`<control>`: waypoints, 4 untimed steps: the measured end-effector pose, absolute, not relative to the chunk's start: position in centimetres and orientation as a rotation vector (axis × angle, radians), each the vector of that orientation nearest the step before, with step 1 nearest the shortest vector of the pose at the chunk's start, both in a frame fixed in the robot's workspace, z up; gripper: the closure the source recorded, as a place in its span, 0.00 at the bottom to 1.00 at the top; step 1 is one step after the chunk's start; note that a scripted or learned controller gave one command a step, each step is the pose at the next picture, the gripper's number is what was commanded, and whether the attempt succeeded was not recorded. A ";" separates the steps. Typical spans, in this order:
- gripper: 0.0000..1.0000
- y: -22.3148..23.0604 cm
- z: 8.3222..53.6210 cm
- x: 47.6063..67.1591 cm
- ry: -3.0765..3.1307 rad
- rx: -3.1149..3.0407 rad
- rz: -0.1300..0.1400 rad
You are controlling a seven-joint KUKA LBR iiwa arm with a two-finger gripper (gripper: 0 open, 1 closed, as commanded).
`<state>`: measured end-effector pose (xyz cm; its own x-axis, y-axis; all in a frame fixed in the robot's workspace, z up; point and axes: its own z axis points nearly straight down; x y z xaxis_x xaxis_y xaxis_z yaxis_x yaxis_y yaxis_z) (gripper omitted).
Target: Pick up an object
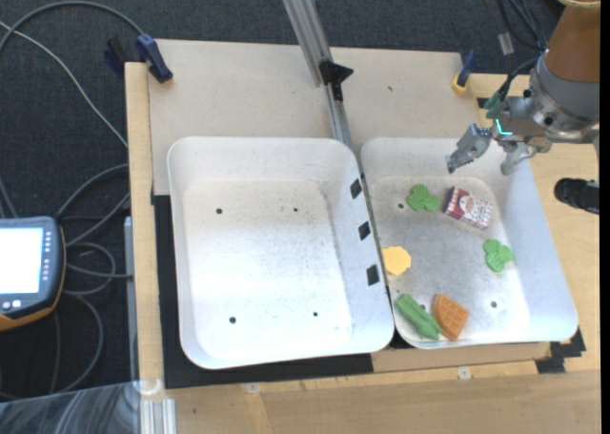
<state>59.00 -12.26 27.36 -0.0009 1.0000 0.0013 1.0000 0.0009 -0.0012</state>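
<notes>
**Above the right bin, fingers spread and bare**

Over the right bin's (pixel 534 232) far edge the gripper (pixel 489 148) hangs with fingers apart, nothing between them; likely poised to descend; nearest lies the red packet (pixel 469 208), just below, with green pieces (pixel 423 198) scattered beside it on the floor.

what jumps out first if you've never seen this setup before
The eye goes first to the right white bin, where small bright things lie scattered: a red-and-white packet, a yellow lump, an orange waffle-like piece and several green bits. Above that bin's far edge hangs the grey arm's hand, open and holding nothing. The left white bin beside it is speckled.
</notes>
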 end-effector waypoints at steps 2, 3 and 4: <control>0.00 -12.5 15.6 57.2 -2.215 -2.217 0.006; 0.00 -13.0 9.4 57.3 -2.215 -2.217 0.006; 1.00 -12.9 11.0 57.5 -2.221 -2.221 -0.003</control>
<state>57.51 -12.93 10.96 0.0001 1.0000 0.0016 1.0000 -0.0001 0.0009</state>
